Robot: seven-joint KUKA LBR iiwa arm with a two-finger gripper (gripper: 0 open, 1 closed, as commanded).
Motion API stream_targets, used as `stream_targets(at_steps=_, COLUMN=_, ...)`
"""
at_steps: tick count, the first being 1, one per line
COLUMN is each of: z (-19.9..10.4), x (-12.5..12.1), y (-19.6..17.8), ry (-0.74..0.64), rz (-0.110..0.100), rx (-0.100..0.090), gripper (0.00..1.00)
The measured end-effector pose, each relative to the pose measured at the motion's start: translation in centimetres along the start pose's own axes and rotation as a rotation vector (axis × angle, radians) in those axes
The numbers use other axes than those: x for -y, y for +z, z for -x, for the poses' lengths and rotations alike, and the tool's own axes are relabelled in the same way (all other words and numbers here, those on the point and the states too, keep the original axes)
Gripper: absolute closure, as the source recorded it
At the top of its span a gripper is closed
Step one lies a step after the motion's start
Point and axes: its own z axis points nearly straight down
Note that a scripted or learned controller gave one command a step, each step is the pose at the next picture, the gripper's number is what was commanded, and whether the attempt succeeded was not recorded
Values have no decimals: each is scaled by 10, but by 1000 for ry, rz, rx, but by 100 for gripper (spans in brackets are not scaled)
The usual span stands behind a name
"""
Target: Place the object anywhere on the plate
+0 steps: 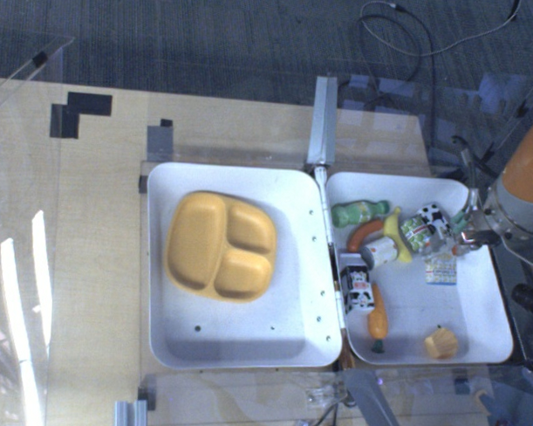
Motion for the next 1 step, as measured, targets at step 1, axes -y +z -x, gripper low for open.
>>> stream_targets(at_steps=1, z=-76, x=-7, y=24, ry=-41, rz=-3, rx=-4, gripper=100)
